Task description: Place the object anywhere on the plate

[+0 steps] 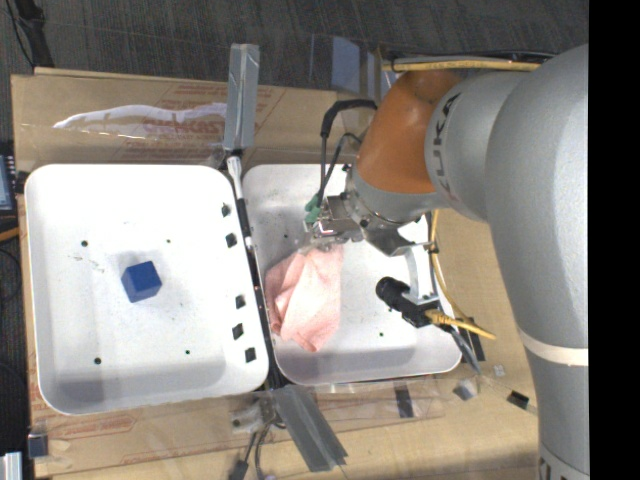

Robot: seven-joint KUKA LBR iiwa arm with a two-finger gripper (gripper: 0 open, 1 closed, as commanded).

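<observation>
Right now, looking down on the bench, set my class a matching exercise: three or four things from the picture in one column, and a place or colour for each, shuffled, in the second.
Things:
1. cube
2. cloth
3. band above the wrist
4. gripper

Descriptions:
A. pink, crumpled in the right bin
B. blue, in the left bin
C. at the cloth's top edge
D. orange

Pairs: 1-B, 2-A, 3-D, 4-C

Grey arm (520, 168) reaching in from right, orange band above wrist; gripper (325, 230) lowered (pointing down).
</observation>
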